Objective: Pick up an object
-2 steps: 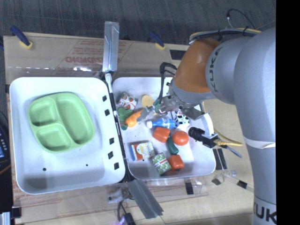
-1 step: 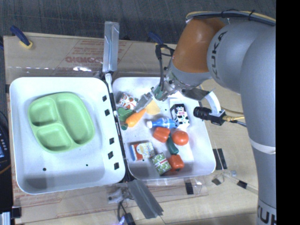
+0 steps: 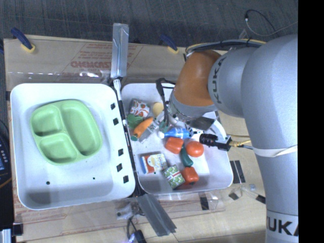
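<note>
- Front edge of bench [image 3: 76, 214]: grey metal bracket [image 3: 154, 214] below the seam between the two bins.
- Right bin [image 3: 223, 178], near part: green patterned carton [image 3: 173, 176] touching a red-orange block [image 3: 191, 174]; a white-and-orange packet [image 3: 153, 162] just to their left.
- Right bin, middle: two red-orange tomato-like pieces [image 3: 184, 146] side by side, a dark green piece [image 3: 186, 159] just below them, a blue-and-white item [image 3: 176, 133] just above.
- Right bin, far-left part: orange carrot-like piece [image 3: 143, 127], a printed can [image 3: 138, 108], a pale yellow ball [image 3: 158, 107].
- Gripper [image 3: 169, 120] sits low over the far-middle of the right bin, beside the blue-and-white item; cannot tell how the fingers stand, nor whether anything is between them.
- Left bin [image 3: 30, 186]: green three-compartment plate [image 3: 65, 130], lying flat.
- Far side: cardboard sheet [image 3: 76, 59] under the bins, blue clamps [image 3: 23, 39] on its far edge.
</note>
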`<action>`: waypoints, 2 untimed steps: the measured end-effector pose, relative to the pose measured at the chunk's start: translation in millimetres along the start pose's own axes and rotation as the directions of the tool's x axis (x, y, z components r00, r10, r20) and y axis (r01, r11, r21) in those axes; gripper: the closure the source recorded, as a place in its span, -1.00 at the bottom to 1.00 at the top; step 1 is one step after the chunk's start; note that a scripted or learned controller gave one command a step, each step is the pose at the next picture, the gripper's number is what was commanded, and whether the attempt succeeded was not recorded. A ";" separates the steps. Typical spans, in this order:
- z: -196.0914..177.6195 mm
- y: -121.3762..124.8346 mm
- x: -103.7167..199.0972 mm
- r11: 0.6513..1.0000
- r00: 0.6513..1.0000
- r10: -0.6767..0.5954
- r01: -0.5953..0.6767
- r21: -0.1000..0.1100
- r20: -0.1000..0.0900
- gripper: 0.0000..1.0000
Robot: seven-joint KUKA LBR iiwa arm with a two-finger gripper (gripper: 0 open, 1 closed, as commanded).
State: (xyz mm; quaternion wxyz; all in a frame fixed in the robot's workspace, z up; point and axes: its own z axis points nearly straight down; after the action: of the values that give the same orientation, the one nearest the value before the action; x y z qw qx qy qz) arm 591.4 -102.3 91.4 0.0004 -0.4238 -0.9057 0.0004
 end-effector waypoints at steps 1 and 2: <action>-56.3 -56.9 -15.7 0.999 0.999 -0.040 0.040 -0.002 0.004 -1.00; -101.3 5.8 19.6 0.993 0.993 -0.120 0.120 -0.002 0.002 -1.00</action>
State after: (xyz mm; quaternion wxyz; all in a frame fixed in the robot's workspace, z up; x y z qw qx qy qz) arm 583.5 -83.5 192.7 -0.0008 -0.3686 -0.9296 0.0000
